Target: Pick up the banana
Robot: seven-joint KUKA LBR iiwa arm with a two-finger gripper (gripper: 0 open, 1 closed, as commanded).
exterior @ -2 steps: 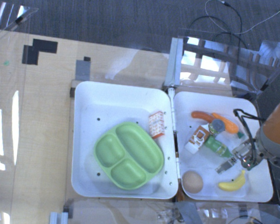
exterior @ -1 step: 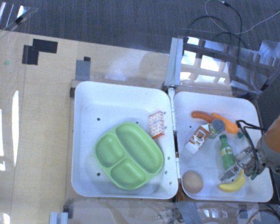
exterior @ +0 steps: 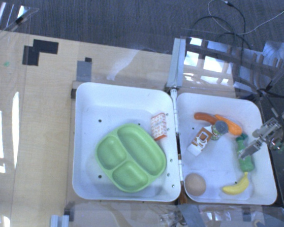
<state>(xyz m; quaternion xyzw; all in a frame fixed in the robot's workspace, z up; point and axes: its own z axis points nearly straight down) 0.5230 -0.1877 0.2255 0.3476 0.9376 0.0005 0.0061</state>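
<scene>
Two shallow white bins sit side by side on the wooden bench. Left bin (exterior: 82,145): holds a green divided plate (exterior: 130,157) with three compartments, lying flat toward the centre and near side. A small red-and-white packet (exterior: 158,126) rests just beyond the plate's far right edge, close to the wall shared with the other bin.

Right bin (exterior: 222,105): holds several items. A carrot (exterior: 230,125) and a reddish sausage (exterior: 205,117) lie end to end along the far part. A small jar with a grey lid (exterior: 218,130) stands just below them, with a small white and brown carton (exterior: 199,141) lying tilted beside it. A brown egg (exterior: 195,184) sits in the near left corner. A green item (exterior: 245,153) lies along the right side, partly under the claw. The banana (exterior: 237,185) lies in the near right corner, curved, its ends turned toward the far side.

Claw (exterior: 253,146): it reaches in from the right over the right side of the right bin, above the green item. Its two fingers stand slightly apart, and nothing is seen gripped between them; contact with the green item cannot be confirmed from this angle.

Banana relative to claw: it lies nearer the camera than the fingertips, close by but apart, with the green item between them. It rests on the bin floor, untouched.
</scene>
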